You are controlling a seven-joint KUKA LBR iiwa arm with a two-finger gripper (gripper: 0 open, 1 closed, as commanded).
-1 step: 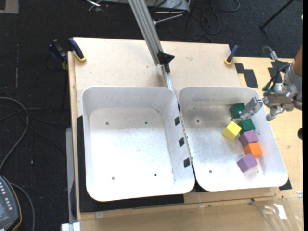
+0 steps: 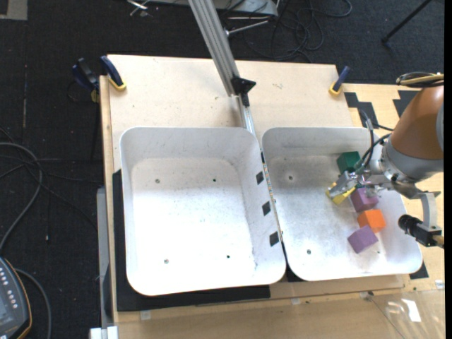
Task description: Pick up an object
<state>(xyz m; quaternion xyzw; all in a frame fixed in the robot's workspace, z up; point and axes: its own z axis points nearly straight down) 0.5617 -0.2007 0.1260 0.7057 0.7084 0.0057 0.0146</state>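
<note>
The right bin (image 2: 304, 260) holds several small blocks near its right side. A green block (image 2: 349, 162) lies farthest back. In front of it come a yellow block (image 2: 341, 197), a purple block (image 2: 364, 200), an orange block (image 2: 372, 220) and a second purple block (image 2: 362, 239). My gripper (image 2: 342, 188) is low inside the right bin, right over the yellow block and between the green and the upper purple block. The gripper's body hides part of the yellow block. Nothing is lifted off the bin floor.
The left bin (image 2: 141, 189) stands beside the right one, with a shared raised wall (image 2: 267, 203) between them. A slanted metal pole (image 2: 215, 37) rises behind the bins. Clamps (image 2: 113, 75) sit at the board's back corners. The arm's grey and orange wrist (image 2: 417, 140) overhangs the right bin's right rim.
</note>
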